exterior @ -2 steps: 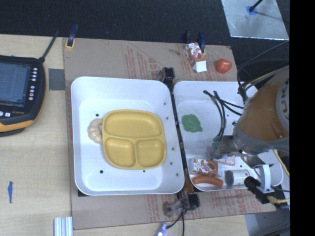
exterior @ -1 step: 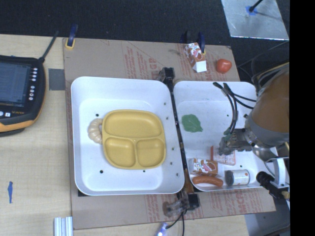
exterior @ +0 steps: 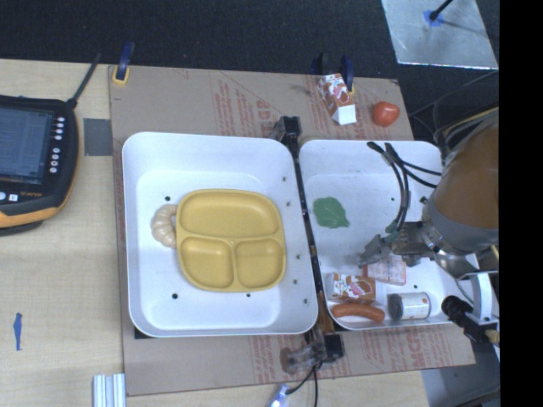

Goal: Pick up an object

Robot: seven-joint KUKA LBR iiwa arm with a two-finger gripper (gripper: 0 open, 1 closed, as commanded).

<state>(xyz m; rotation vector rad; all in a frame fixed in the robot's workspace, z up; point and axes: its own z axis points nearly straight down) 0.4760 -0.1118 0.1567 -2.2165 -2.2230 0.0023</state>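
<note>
My gripper [exterior: 379,249] hangs low in the right bin [exterior: 365,155], reaching in from the right edge. Just below it, touching or nearly so, lies a red and white packet [exterior: 392,271]. A green leaf-shaped piece [exterior: 330,212] lies to the gripper's upper left. Along the bin's front edge lie another red and white packet [exterior: 350,287], a hot dog [exterior: 358,313] and a small white jar with a dark cap [exterior: 409,305] on its side.
The left bin [exterior: 144,295] holds a yellow divided tray [exterior: 229,238] with a beige pastry [exterior: 163,225] at its left side. Behind the bins sit a small carton [exterior: 337,97] and a red tomato [exterior: 385,113]. A tablet [exterior: 30,155] lies at far left.
</note>
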